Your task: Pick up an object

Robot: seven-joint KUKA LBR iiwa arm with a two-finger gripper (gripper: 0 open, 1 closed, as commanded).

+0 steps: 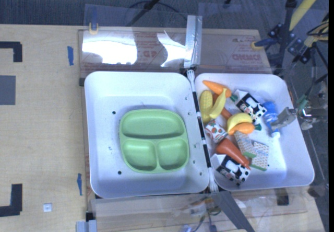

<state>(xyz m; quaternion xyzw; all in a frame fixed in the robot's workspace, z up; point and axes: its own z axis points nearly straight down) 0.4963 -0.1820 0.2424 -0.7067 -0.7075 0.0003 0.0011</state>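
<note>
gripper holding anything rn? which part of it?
Cannot be told. The gripper sits at the right bin's right side by a blue toy; no object visibly in it.

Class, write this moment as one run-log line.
gripper: over right bin, near blue toy | toys piled in right bin | green tray: left bin

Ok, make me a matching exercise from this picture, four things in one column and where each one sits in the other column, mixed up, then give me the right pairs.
Things:
1. green divided plate
2. black-and-white cow toy
3. corn cob
4. blue toy

Places:
A. right bin, near the front edge
B. left bin, in the middle
C. right bin, towards its right side
D. right bin, close to the wall shared with the left bin

Pairs: 1-B, 2-A, 3-D, 4-C
</note>
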